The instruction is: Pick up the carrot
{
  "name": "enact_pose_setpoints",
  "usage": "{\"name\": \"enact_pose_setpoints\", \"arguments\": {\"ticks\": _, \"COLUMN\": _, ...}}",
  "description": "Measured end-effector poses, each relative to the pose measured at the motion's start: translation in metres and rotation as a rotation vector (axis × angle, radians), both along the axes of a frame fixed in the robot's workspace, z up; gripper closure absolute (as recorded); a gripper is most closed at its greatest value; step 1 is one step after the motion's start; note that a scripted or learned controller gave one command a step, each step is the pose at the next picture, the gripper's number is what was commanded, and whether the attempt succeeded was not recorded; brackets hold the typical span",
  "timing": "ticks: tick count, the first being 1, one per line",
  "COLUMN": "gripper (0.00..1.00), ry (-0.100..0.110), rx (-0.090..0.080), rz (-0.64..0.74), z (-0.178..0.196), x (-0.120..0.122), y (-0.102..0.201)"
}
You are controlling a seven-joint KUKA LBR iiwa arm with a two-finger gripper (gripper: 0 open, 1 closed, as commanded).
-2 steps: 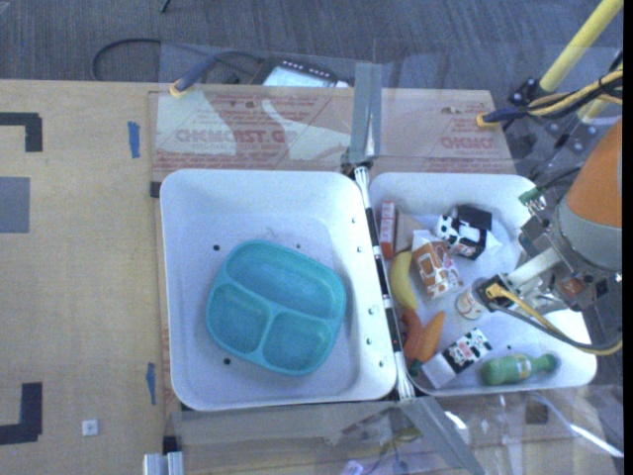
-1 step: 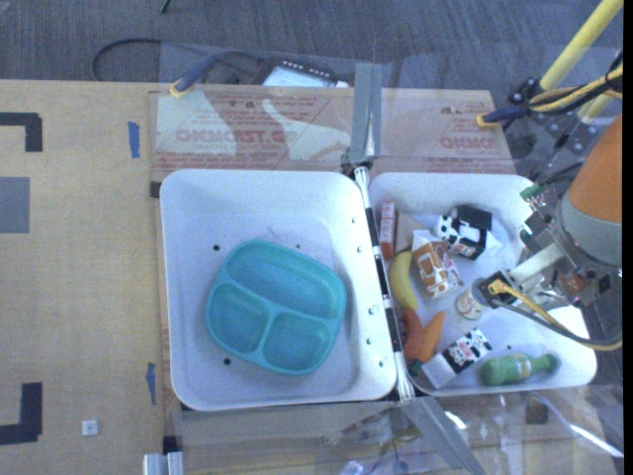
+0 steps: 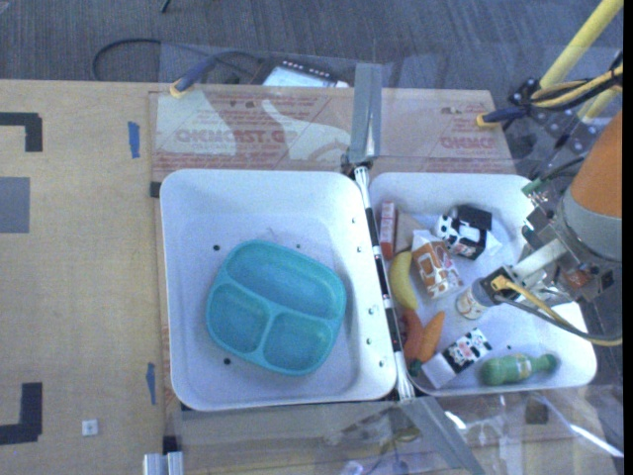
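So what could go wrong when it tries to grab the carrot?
The carrot lies in the right bin, close to its wall, with a banana and a cow-patterned box near it. A grab might bump the wall, or catch a neighbour instead.

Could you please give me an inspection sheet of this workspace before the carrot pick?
Surface: wooden bench bearing a left bin and a right bin, both white.
Job's things: carrot lies in the right bin near its left wall, between a banana and a cow-patterned carton.
Clutter: green bottle, orange-and-white carton and second cow-patterned carton in the right bin; teal divided plate in the left bin.
Grippers: pincer over the right bin's right side, apart from the carrot.
Cables: dark cable looped on the floor.
Surroundings: grey carpet; cardboard sheet behind the bins.
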State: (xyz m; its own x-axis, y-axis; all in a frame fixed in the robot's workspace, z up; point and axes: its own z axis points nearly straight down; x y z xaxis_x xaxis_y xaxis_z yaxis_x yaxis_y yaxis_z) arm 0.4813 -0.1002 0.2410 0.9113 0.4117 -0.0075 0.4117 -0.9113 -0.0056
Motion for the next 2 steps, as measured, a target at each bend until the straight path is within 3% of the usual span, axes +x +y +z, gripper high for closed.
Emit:
{"name": "enact_pose_setpoints", "arguments": {"ticks": 1, "gripper": 1.0, "ry": -0.005, "rx": 0.0, "rz": -0.051, "z": -0.0202, "x": -0.0017, "y": 0.0057}}
{"name": "enact_pose_setpoints", "arguments": {"ticks": 2, "gripper": 1.0, "ry": -0.003, "rx": 0.0, "rz": -0.047, "z": -0.0109, "x": -0.0009, "y": 0.0066}}
